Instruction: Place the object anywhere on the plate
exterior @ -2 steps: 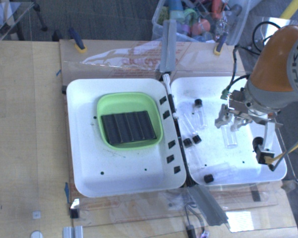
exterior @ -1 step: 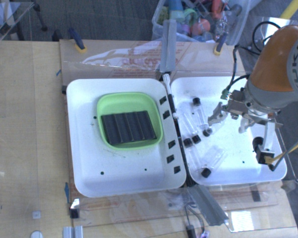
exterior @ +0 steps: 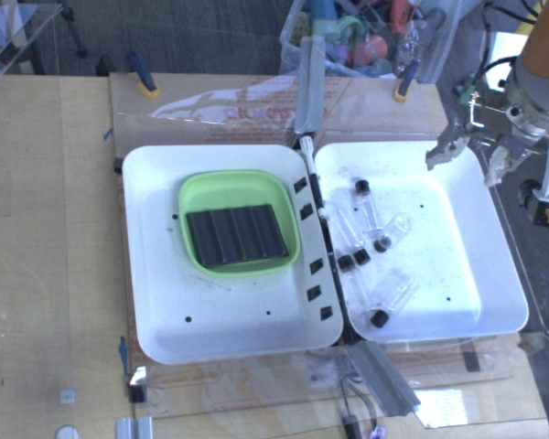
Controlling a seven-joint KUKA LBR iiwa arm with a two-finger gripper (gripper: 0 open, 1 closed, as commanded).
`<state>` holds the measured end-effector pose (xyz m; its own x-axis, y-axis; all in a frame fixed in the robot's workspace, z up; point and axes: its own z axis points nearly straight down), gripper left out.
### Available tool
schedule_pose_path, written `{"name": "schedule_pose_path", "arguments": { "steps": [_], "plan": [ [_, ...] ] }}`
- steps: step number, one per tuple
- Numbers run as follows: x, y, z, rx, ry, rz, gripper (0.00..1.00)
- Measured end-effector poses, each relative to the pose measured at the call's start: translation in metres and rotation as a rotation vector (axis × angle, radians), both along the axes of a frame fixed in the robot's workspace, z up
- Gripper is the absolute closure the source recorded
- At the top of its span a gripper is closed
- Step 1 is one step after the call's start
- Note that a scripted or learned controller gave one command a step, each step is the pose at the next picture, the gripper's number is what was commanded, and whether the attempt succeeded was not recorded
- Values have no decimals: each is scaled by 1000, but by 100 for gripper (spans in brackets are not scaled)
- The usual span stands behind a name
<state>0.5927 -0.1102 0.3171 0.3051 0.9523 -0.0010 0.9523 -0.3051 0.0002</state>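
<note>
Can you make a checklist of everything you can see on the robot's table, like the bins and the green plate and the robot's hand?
Surface: wooden bench bearing two white bins, left bin and right bin.
Job's things: green plate in the left bin, with a dark ridged block lying on it.
Clutter: several clear bottles with black caps lying in the right bin.
Gripper: gripper above the right bin's far right corner, fingers apart, holding nothing.
Cables: thin cable at the bench's front edge.
Surroundings: clear tub of colourful toys behind the bins.
</note>
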Motion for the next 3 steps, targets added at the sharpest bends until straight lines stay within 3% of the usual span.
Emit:
{"name": "schedule_pose_path", "arguments": {
  "steps": [1,2,3],
  "plan": [
    [75,-34,73,0,-1,-137,0],
    [74,-27,-13,1,5,-200,0],
    [74,-12,-46,2,6,-249,0]
  ]
}}
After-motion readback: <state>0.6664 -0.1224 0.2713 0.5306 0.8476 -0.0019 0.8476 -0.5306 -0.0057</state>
